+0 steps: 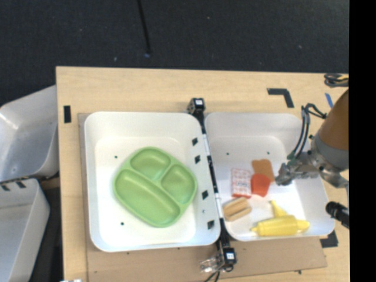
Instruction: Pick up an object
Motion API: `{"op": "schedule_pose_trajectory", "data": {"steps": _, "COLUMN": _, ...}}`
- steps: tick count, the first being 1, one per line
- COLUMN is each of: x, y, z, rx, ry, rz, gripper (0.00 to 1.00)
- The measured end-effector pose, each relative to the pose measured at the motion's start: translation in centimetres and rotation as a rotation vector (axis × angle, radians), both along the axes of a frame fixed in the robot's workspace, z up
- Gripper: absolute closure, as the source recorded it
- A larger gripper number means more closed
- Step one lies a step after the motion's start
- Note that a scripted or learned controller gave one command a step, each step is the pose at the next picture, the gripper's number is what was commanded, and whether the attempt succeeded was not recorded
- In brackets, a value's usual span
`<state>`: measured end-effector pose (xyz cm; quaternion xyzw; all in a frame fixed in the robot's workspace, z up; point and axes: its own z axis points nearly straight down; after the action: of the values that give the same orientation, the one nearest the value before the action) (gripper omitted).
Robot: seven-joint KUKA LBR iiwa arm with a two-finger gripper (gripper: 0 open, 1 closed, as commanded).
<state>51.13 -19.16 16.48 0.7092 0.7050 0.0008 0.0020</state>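
i've got the gripper [284,177] low over the right bin [247,125], and the red block [260,184] sits just to its left, beside the orange block [262,167]. whether the claw is spread or pinched i cannot tell. the yellow bottle [280,225] lies crosswise nearer the front wall.

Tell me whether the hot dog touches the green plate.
Apart. The camera view shows the hot dog in the right bin, the green plate in the left bin.

Even overhead light, soft faint shadows, mild glare on white bins [141,122], slightly blurry, low resolution
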Motion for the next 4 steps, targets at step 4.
{"op": "schedule_pose_trajectory", "data": {"steps": 4, "x": 3.9, "y": 10.2, "z": 11.1, "rx": 0.002, "ry": 0.002, "rz": 0.014, "gripper": 1.0}}
